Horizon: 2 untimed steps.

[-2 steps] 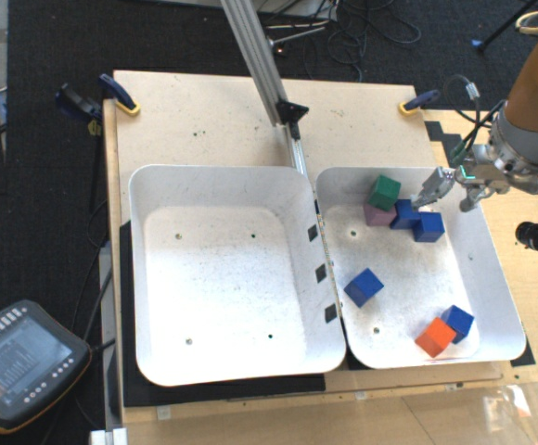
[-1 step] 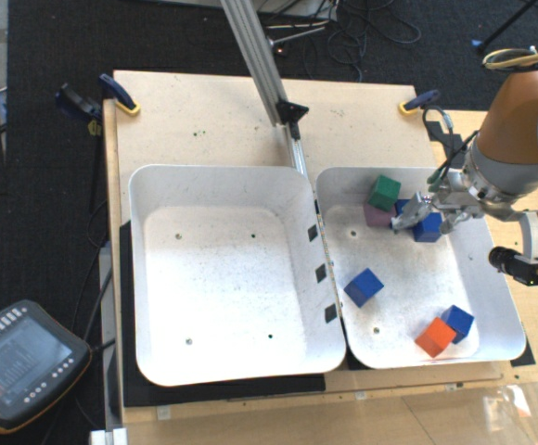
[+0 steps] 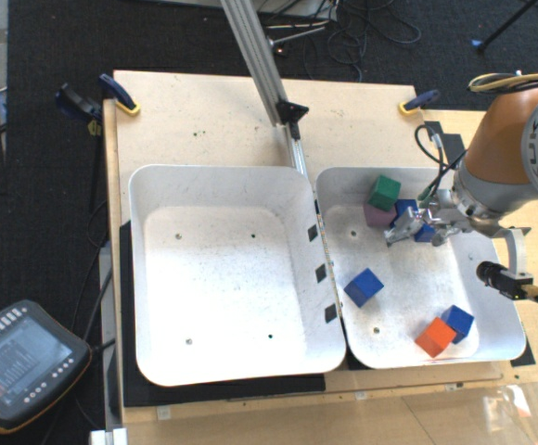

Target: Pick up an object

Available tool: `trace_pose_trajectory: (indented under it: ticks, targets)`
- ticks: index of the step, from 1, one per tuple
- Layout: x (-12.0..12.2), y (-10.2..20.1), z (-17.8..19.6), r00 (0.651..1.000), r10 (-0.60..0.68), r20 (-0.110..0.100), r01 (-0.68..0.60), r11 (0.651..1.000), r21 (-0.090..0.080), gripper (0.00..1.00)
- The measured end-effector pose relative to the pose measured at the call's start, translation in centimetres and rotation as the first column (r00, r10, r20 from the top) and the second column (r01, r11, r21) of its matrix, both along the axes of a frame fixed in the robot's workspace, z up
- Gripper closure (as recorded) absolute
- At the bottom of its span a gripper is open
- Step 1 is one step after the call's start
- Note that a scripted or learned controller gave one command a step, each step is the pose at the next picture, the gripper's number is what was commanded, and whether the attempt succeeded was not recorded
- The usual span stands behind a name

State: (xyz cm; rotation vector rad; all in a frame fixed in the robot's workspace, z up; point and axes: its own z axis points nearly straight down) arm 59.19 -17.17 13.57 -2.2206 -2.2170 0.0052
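Note:
My gripper [image 3: 402, 231] hangs low over the back part of the right bin [image 3: 492, 276], reaching in from the right. Just to its left lie a green cube [image 3: 385, 192] and a purple block [image 3: 377, 215], which touch each other. The gripper's tip is right beside the purple block. A blue cube [image 3: 364, 286] sits alone near the bin's middle left. An orange cube [image 3: 435, 337] and a second blue cube [image 3: 458, 322] rest together in the front right corner.
The left bin [image 3: 223, 276] stands beside the right one, and their walls meet at a ridge [image 3: 323, 258]. A slanted metal pole [image 3: 255, 44] rises from the back of the bench. A teach pendant [image 3: 19, 364] lies off the bench at lower left.

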Motion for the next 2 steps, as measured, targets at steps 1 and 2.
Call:
trace_pose_trajectory:
  ticks: [1,2]
  targets:
    - [-0.1,0.1,-4.3,1.0,0.001,0.001,-0.001,1.0,0.0,0.0]
    - [0.1,0.0,-3.0,1.0,0.0,0.007,0.0,1.0,-0.001,1.0]
